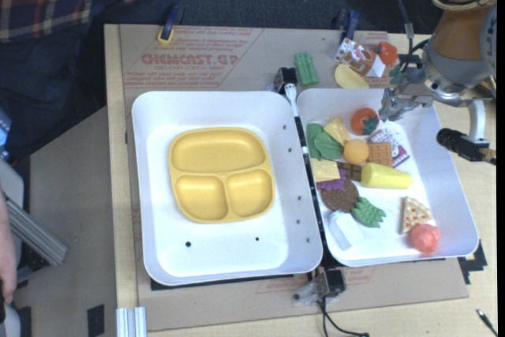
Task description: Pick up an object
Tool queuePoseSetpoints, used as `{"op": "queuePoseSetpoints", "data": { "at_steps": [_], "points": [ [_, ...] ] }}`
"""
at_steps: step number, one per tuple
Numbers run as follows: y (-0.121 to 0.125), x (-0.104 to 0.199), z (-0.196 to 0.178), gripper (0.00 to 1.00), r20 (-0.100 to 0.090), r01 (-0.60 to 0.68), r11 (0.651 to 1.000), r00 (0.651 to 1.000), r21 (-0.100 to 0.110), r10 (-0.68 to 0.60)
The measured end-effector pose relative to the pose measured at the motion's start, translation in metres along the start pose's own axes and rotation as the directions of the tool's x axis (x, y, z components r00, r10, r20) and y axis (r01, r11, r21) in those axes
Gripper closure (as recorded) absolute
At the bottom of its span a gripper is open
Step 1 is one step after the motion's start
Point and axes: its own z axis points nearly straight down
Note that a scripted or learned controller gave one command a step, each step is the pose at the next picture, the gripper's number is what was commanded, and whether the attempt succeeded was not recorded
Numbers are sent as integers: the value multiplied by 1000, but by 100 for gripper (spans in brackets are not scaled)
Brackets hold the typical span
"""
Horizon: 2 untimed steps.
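Beside one tomato hovers one gripper.

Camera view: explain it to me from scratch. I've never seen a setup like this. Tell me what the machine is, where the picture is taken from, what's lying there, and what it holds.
One camera looks down at a slant on a bench. The machine is a robot arm, grey and orange, reaching in from the right. Its hand hangs over the far end of the right bin, close beside a red toy tomato.

Two shallow white bins sit side by side. The left bin holds a yellow divided tray. The right bin holds a heap of toy food: green leaves, an orange ball, a yellow block, a pizza slice, a red ball.

I see nothing between the hand's fingers, so don't take it that anything is held.
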Motion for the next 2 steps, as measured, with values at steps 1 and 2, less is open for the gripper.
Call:
{"op": "queuePoseSetpoints", "data": {
  "at_steps": [1,2],
  "points": [
    [2,0,-54,100,0,0,1000,1000,1,0],
    [3,58,-49,100,-4,5,1000,1000,10,-5]
  ]
}}
